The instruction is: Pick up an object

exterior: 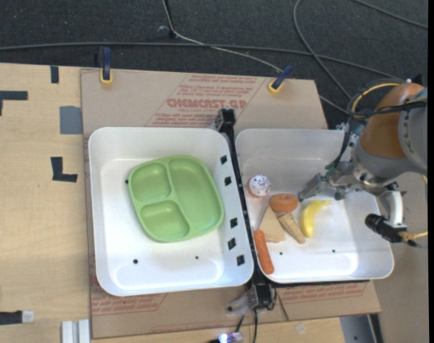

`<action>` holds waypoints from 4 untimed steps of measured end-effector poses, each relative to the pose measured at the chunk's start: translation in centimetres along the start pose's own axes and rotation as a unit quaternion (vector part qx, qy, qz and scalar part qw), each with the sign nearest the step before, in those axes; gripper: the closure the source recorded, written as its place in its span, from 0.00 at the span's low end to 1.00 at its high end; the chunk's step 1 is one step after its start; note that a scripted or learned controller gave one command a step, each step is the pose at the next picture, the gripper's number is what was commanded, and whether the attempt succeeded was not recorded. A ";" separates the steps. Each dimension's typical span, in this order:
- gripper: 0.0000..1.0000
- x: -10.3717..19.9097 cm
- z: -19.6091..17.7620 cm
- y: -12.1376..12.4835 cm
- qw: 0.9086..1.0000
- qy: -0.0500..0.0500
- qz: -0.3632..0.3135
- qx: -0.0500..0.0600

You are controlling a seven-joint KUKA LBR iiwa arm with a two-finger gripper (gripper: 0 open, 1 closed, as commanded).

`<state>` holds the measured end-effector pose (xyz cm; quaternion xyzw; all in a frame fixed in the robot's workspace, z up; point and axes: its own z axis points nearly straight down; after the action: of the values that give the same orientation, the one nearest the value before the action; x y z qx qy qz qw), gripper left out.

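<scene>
- Fingers point(313, 189) of my gripper sit low in the right bin point(295, 145); I cannot tell their spread (too dark, too small).
- Just beside them lies the banana point(309, 216), untouched as far as I see.
- Further left: orange piece point(283, 203), carrot point(263, 251), white ball point(259, 185).
- Well left, green tray point(175, 197).

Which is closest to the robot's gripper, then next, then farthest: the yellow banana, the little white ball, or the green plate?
Judged from the gripper in the camera view:
1. The yellow banana, just below it in the right bin.
2. The little white ball, farther left in the same bin.
3. The green plate, away in the left bin.
</scene>
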<state>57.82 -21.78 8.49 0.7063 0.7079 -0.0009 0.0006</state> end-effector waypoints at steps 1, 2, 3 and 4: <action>1.00 -0.1 -1.5 0.1 1.000 -0.001 0.000 -0.002; 1.00 0.7 -6.2 -0.2 1.000 0.001 0.000 -0.002; 1.00 0.0 -11.6 -0.9 1.000 0.000 0.001 -0.002; 1.00 -0.1 -17.0 -0.7 1.000 0.000 0.000 -0.003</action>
<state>57.10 -21.82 25.47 0.7066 0.7077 0.0009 0.0028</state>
